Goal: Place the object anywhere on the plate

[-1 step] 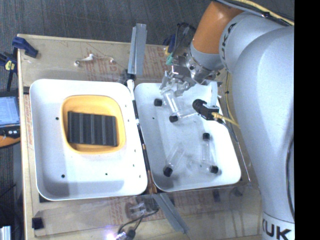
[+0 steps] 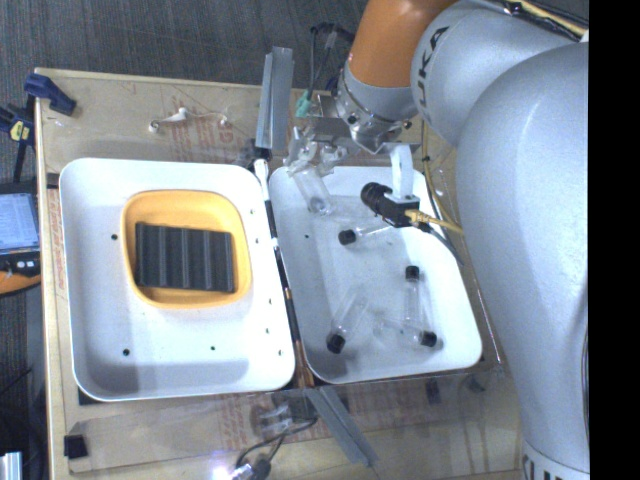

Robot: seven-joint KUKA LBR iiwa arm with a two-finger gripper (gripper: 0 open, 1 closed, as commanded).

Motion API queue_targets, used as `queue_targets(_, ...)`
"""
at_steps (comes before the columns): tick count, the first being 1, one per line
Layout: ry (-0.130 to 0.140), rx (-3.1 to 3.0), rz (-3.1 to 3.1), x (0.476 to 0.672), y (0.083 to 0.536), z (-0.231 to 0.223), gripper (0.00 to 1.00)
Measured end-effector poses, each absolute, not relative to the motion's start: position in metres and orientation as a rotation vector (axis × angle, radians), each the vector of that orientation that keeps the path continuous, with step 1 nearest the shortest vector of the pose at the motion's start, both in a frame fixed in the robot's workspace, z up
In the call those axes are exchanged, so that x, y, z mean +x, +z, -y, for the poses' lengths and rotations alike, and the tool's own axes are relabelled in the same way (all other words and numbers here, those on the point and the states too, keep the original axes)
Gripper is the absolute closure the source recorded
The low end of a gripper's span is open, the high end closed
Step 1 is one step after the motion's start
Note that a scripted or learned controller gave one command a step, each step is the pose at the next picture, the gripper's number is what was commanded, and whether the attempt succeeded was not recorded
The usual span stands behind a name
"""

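Pale wooden bench holds two glossy white bins; yellow plate [image 2: 186,253] with a ribbed black insert sits left, while the gripper [image 2: 312,173], fingers apart, hovers over clear, black-capped tubes [image 2: 345,326] scattered right.

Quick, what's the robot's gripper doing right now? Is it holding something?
Gripper: over the back of the right bin, by a clear tube. Whether it holds anything cannot be told.
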State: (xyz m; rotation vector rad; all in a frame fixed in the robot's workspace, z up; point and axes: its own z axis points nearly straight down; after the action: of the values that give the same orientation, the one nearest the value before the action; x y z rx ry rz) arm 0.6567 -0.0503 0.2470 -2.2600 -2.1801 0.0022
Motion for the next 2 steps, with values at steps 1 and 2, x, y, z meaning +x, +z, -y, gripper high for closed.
queue_targets(1,0.005,-1.914,2.486,0.656,0.191,0.043,1.0)
queue_targets(2,0.004,-1.647,2.671,0.618,0.223,0.029,1.0)
